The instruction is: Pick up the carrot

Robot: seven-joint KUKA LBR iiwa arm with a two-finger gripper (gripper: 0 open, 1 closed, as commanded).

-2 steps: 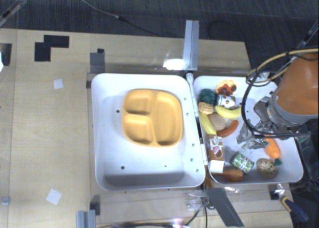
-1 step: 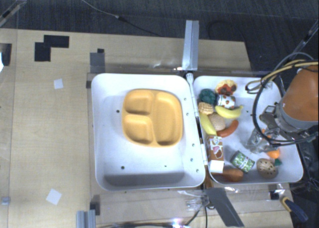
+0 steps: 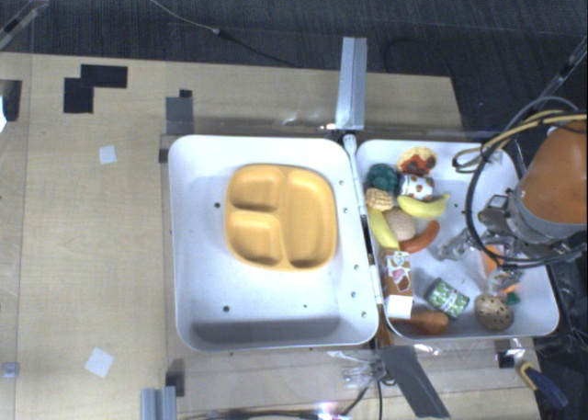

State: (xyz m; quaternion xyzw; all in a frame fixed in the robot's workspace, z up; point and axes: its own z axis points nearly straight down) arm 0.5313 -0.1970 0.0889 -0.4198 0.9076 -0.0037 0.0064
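Orange-banded and standing tallest under the camera, the arm [image 3: 556, 184] reaches in at 3 o'clock. From the left, the table [image 3: 83, 253] carries the left bin [image 3: 184, 225], with a yellow divided plate [image 3: 280, 216] at its centre. The right bin [image 3: 549, 322] is crowded: a dark green vegetable [image 3: 381, 176] at 11 o'clock, a banana [image 3: 381, 230] along the 9 o'clock wall, a reddish sausage [image 3: 423, 239] near the middle, a green can [image 3: 447, 297] at 6 o'clock and a speckled brown ball [image 3: 493, 312] at 5 o'clock.

The claw [image 3: 491, 257] hangs low at about 4 o'clock in that bin, and whether it is apart or together I cannot tell (wrist and cables cover it). What I take for the carrot [image 3: 494, 273] is the small orange piece just under it, with a green tuft toward 5 o'clock. It is half hidden, so I cannot tell whether they touch.

The chief risk, I judge, is a glancing close. The carrot looks short and smooth, and an off-centre claw could squirt it toward the brown ball. Trailing cables might also brush neighbouring toys.
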